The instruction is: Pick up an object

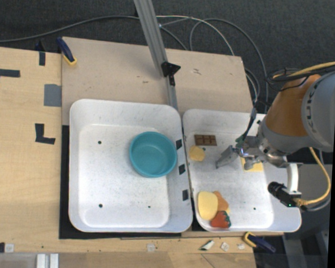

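Presently I am logging: gripper (234,154) hanging in the right bin (275,222), fingers spread apart, clasping nothing. Yellow block (255,166) lying just behind them. Small yellow piece (197,154) and brown bar (205,140) ahead. Teal bowl (152,153) sitting farther ahead, left bin (87,154).

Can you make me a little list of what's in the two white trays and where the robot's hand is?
left bin: blue bowl
right bin: brown bar, small yellow piece, yellow, orange and red pile, yellow block
gripper: low over right bin, beside yellow block
holding: nothing seen between fingers
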You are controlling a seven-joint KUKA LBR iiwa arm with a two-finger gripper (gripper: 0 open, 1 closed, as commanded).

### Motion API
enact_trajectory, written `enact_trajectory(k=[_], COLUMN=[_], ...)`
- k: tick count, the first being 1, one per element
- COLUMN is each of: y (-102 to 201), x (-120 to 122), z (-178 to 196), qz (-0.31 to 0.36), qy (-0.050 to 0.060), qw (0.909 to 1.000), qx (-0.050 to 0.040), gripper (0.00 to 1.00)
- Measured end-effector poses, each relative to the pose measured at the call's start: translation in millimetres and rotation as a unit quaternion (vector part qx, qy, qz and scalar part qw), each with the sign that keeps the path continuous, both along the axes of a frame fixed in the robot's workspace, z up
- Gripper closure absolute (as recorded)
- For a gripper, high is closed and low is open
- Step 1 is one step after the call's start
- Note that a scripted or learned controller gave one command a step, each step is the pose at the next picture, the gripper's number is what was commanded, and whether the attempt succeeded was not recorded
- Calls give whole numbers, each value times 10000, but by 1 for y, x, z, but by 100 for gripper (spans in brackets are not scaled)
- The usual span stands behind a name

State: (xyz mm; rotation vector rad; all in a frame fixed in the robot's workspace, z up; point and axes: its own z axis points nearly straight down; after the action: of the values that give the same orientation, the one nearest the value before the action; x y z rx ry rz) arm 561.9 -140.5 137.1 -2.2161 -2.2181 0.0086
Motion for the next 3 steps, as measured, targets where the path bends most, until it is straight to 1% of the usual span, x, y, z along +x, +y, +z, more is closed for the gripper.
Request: enact_trajectory(k=[1, 2, 3], y=[0, 1, 0], x=[1, 1, 1], z=[-48, -37, 25], qz=[3, 8, 3], qy=[-44, -40, -57], qw=[10000, 10000, 10000], qx=[-11, -3, -10], gripper=[0, 100, 100])
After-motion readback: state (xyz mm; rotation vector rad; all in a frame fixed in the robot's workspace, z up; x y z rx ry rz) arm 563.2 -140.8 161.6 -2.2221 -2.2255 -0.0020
